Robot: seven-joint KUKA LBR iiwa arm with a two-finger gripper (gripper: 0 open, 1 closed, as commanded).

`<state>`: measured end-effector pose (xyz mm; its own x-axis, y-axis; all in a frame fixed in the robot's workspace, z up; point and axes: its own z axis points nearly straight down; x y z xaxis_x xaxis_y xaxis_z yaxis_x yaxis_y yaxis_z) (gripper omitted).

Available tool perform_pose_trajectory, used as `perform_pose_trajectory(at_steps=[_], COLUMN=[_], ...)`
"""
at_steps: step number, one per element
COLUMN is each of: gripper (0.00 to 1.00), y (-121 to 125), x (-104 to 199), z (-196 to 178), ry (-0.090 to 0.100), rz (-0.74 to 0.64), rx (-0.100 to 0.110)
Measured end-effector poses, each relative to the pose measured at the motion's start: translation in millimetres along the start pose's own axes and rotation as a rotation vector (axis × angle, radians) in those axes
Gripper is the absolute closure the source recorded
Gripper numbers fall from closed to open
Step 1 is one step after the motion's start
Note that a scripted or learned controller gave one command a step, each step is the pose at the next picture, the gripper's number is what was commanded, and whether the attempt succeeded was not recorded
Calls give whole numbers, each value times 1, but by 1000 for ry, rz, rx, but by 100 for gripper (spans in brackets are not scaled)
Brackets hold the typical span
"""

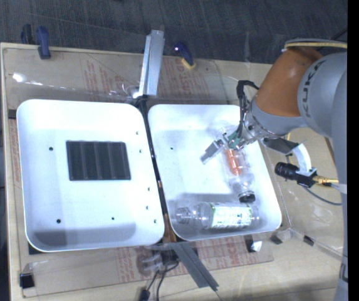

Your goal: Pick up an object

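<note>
Because the bottles are see-through and smooth, this pick could easily fail. The jaws (pixel 222 144) are low in the right bin (pixel 166 130), near the middle right of the frame, just above a small clear bottle (pixel 237 168) with something orange inside and a dark cap. I cannot tell how far open the jaws are, or if they have hold of anything, because the clear plastic blurs that spot.

The small bottle could slide out sideways if it gets pinched off its middle, since it looks round and slick. It could also roll down into the bigger bottle (pixel 220 216) with the green label, lying along the bottom edge of that bin. The left bin (pixel 35 124) has a dark ridged pad (pixel 98 160), well apart.
</note>
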<state>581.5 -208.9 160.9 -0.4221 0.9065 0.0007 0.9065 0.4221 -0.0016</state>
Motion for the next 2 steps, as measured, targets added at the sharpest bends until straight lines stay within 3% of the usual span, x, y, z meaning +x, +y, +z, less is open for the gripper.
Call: perform_pose_trajectory(at_steps=[2], gripper=[0], y=[9], x=[-6], z=[-19], ry=[0], rz=[55], rx=[0])
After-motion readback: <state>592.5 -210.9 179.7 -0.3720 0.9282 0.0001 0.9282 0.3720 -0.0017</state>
